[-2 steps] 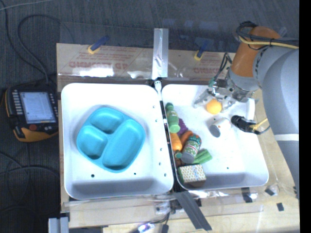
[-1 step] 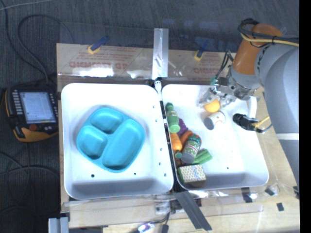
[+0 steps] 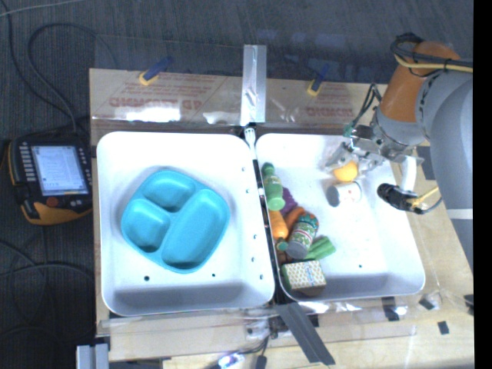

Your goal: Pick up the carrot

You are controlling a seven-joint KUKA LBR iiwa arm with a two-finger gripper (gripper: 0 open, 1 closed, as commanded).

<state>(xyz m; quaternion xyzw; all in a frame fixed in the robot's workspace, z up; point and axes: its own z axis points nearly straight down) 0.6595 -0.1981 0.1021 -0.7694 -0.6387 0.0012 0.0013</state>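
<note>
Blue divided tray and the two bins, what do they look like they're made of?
Blue divided tray: looks like moulded plastic, matte to satin; uniform colour, rounded compartment edges, soft highlights. White bins, left and right: probably thin formed plastic, semi-gloss; rounded corners, smooth walls and faint sheen. Painted metal cannot be ruled out.

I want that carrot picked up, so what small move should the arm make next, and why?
Probably shift the claw toward the left wall of the right bin and nearer the front, before lowering. It hangs at the bin's far side over a yellow item, while the carrot lies by the divider, packed among the green bottle and the small jar.
</note>
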